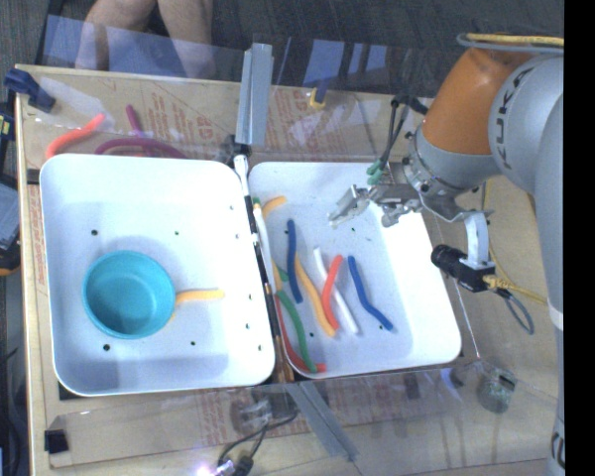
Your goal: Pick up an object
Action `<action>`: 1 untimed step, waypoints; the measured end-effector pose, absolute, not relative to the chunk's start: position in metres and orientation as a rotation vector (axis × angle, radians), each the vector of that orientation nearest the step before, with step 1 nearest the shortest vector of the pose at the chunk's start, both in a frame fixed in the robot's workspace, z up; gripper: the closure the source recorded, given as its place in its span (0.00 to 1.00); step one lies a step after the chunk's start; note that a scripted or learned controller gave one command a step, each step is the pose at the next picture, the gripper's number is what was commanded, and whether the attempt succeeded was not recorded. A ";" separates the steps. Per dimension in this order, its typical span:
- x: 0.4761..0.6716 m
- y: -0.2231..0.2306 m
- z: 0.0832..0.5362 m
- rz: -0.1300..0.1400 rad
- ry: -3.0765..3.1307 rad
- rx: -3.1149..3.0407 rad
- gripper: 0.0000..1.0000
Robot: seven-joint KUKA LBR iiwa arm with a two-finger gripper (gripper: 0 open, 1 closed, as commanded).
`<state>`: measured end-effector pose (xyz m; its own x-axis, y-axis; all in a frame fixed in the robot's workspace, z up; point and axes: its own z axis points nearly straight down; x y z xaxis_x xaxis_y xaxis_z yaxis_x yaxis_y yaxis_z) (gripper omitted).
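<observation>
Hovering at the right bin's (431,335) 1 o'clock corner, the gripper (349,206) is seen with fingers parted, nothing held. Coloured strips (327,291) are clustered toward 7 o'clock. A teal bowl (129,294) is noted in the left bin (69,186).

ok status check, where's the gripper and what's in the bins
Gripper above right bin, upper part, nothing seen in it. Coloured strips lie loose below it. Teal bowl in left bin. Nothing in the way.
</observation>
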<state>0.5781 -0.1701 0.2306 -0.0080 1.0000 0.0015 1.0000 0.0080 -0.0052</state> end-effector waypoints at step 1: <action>0.557 -0.185 0.096 -0.005 -2.313 -2.135 0.00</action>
<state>0.5571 -0.1847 0.0957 -0.0796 0.9968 -0.0022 0.9968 0.0796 0.0067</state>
